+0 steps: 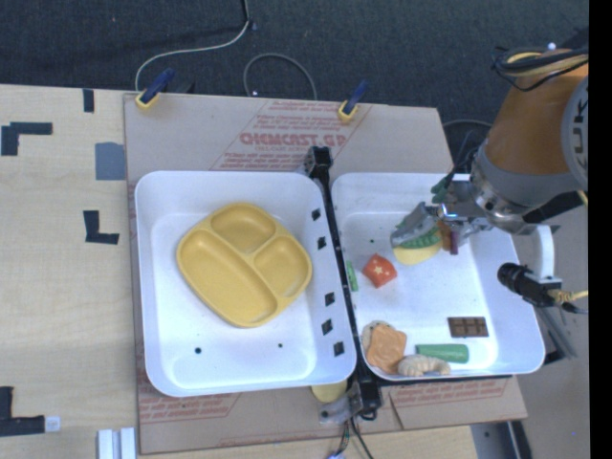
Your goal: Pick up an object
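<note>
My gripper [432,233] hangs in the upper part of the right bin [497,285], its two fingers spread apart, so it is open. Right under its tips lies a yellow-green toy fruit piece [417,252], touching or just below the fingers; I cannot tell whether it is off the bin floor. A small red toy fruit [381,271] sits to the lower left of it. Near the bin's front are a brown chocolate bar [469,328], a green pod [443,353], an orange food piece [384,344] and a beige one [416,365].
The left bin [158,256] holds a yellow divided plate [244,261]. A black divider [330,256] with clips runs between the bins, with a thin green item [351,276] beside it. The grey and orange arm [535,132] fills the upper right.
</note>
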Available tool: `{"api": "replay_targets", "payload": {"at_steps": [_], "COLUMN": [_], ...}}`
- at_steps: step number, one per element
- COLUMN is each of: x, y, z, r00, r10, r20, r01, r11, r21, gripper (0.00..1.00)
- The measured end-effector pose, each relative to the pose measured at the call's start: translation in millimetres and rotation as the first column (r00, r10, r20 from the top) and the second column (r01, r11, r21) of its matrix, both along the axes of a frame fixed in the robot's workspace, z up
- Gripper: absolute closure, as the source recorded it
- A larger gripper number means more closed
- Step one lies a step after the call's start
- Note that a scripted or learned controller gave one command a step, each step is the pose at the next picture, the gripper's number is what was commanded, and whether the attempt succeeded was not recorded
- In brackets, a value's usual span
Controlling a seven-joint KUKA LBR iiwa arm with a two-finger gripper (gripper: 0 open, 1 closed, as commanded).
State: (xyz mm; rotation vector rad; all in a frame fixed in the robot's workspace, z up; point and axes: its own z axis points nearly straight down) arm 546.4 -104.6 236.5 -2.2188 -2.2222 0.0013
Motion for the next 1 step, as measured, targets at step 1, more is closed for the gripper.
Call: {"api": "replay_targets", "payload": {"at_steps": [1], "x": [2.6], "y": [1.5], "z": [-58.4], "r00": [1.000], "r10": [-0.001], "r20": [-0.006], "r01": [0.001], "r11": [1.000], "r21": [0.000], "gripper": [0.00]}}
